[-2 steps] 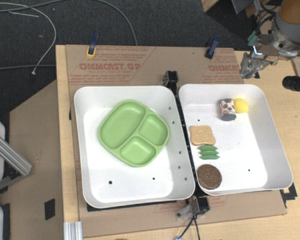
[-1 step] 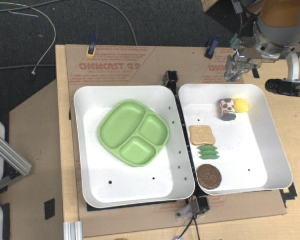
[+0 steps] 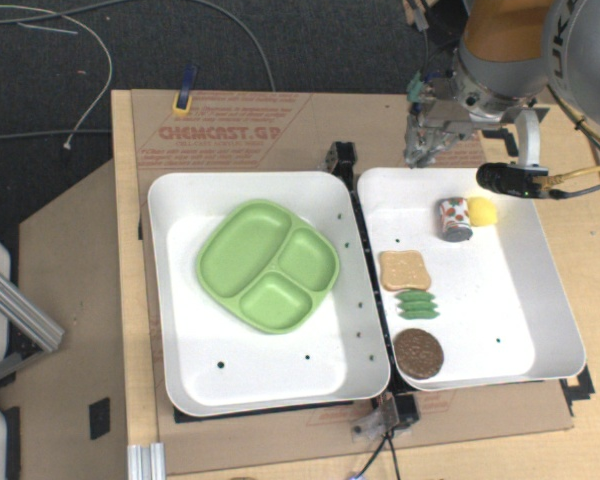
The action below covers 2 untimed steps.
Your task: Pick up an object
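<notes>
The right bin (image 3: 520,308) holds a small can (image 3: 454,219) lying next to a yellow lemon-like piece (image 3: 483,211) near its back edge. A slice of toast (image 3: 404,269), a green pea pod (image 3: 417,304) and a brown round patty (image 3: 419,353) line up along its left side. My gripper (image 3: 423,151) hangs above the back left corner of the right bin, behind the can and apart from every item. Nothing shows between its fingers (image 3: 416,150).
The left bin (image 3: 180,358) carries a green divided plate (image 3: 268,265). A black clamp (image 3: 341,157) sits at the back where the two bins meet. Cardboard (image 3: 230,133) lies under both bins. Cables trail over the dark floor behind.
</notes>
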Tool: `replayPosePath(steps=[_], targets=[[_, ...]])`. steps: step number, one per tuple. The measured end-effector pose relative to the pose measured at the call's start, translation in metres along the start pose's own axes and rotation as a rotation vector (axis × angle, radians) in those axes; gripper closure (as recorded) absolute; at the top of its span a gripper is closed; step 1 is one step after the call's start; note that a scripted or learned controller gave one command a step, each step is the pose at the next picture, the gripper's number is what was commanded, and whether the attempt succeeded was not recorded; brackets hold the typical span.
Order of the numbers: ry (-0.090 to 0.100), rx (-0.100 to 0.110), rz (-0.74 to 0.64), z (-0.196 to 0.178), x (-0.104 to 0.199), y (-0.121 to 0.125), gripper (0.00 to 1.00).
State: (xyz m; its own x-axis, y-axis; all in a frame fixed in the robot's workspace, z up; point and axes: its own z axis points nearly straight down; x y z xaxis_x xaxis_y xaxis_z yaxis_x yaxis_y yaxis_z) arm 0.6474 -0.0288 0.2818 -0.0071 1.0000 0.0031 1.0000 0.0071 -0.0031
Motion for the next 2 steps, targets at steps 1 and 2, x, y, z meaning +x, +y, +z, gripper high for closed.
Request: replayPosePath(steps=[1,2], targets=[[-0.002,0.001,0.002,0.023,0.057,-0.007,1.00],[-0.001,0.000,0.002,0.028,0.103,-0.014,1.00]])
